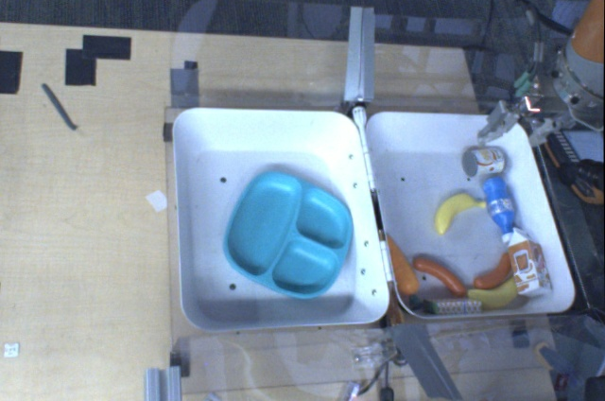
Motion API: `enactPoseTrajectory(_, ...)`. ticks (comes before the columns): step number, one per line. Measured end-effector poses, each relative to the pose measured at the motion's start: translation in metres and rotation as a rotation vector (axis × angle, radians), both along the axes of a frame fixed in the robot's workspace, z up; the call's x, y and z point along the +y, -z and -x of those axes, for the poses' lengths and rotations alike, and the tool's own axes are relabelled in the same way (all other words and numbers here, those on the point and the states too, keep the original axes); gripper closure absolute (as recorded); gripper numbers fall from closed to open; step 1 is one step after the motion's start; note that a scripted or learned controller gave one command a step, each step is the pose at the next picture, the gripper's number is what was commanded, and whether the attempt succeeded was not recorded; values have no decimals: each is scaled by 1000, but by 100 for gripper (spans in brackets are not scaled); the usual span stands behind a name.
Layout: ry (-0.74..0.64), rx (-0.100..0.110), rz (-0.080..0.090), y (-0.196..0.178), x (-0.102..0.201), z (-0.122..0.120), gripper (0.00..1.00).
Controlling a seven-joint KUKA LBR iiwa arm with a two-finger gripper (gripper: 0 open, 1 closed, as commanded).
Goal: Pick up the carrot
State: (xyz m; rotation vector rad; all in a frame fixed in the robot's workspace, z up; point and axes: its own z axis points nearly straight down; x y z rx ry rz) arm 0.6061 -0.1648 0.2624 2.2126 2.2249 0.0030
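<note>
Gripper [510, 117]: seen at the right bin's far right corner, above the rim; open or closed cannot be told.
Can [485, 161]: lying just below the gripper.
Bottle [498, 204]: blue, placed beside the can.
Banana [454, 210]: set mid-bin, left of the bottle.
Carrot [404, 269]: laid against the right bin's [416, 153] left wall, near its front corner.
Tray [288, 233]: blue, held in the left bin [203, 200].
</note>
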Motion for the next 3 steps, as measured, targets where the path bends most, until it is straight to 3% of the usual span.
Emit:
enactPoseTrajectory(1,117,-7,-1,164,9,31,0)
enactPoseTrajectory(2,116,-14,1,151,9,28,100)
enactPoseTrajectory(3,116,-14,1,151,9,28,0)
